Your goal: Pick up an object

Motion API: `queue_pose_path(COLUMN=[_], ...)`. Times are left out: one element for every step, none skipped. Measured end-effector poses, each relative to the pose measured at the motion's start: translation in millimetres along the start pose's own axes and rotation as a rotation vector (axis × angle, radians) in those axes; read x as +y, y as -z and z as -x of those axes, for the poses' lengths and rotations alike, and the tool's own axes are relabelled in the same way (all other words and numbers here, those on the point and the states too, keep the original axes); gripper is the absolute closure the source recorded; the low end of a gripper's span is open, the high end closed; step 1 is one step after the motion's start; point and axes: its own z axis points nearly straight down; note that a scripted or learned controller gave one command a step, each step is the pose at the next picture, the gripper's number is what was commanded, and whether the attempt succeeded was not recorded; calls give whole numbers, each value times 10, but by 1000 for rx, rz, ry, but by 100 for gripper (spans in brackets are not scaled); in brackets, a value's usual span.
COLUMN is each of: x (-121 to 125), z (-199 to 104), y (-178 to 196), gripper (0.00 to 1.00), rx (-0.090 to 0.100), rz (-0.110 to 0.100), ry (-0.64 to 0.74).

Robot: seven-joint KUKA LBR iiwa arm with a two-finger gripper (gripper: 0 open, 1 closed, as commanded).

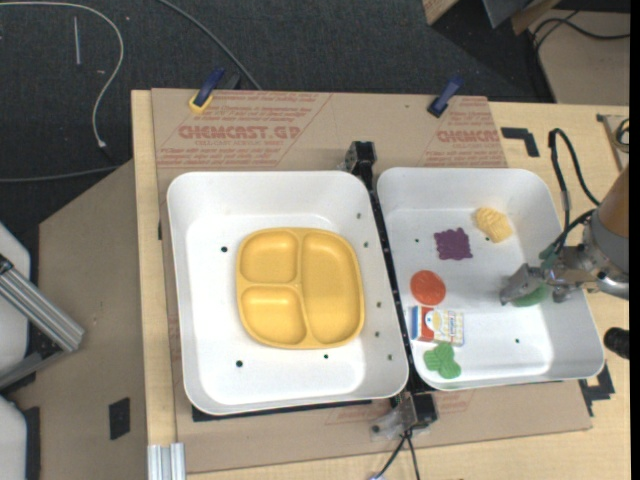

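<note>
While the gripper [522,290] sits low in the right bin [520,353], finger state unclear, a green piece [530,295] lies directly under it.

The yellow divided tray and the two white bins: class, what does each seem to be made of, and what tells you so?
Yellow divided tray: probably moulded plastic, smooth with a slight sheen, with rounded compartment ridges. Left white bin and right white bin: likely thin formed plastic, with a matte white finish and soft rounded corners, though painted metal can't be ruled out.

Grey arm [612,230] (black cables alongside) ends in a metallic gripper [522,288].
</note>
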Motion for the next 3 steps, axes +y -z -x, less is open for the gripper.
queue_pose_path(x=[6, -66, -55], z=[1, -28, -27], y=[127, 715, 973], gripper=[100, 100, 100], rx=[-1, -4, -4], rz=[4, 8, 9], ry=[0, 1, 1])
